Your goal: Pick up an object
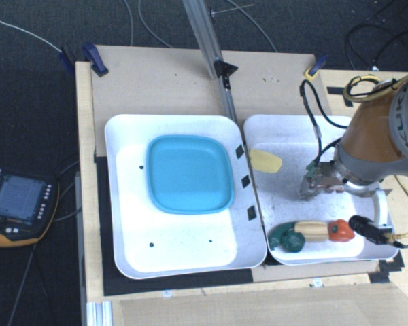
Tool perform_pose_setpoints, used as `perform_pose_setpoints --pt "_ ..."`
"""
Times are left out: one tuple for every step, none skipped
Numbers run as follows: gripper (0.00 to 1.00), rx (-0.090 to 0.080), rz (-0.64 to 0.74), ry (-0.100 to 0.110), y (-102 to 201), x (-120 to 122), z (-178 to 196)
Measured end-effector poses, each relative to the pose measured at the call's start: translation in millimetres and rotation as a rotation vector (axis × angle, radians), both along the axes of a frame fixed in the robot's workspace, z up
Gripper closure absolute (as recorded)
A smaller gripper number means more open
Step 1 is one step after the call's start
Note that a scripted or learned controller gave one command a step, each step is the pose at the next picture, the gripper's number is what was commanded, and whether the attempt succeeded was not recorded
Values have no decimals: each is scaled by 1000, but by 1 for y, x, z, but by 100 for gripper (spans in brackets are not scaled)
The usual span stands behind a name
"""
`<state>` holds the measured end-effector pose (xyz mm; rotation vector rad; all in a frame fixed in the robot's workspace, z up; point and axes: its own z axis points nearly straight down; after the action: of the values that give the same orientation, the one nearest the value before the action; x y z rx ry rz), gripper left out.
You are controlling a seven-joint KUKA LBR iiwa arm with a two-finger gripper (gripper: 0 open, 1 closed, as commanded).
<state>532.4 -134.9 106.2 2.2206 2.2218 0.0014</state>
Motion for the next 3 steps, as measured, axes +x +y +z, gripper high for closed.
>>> perform_pose_setpoints --pt "100 -1 0 -3 -2 3 42" --pt "100 -1 0 -3 -3 4 85" --pt "100 -1 0 -4 -3 4 126"
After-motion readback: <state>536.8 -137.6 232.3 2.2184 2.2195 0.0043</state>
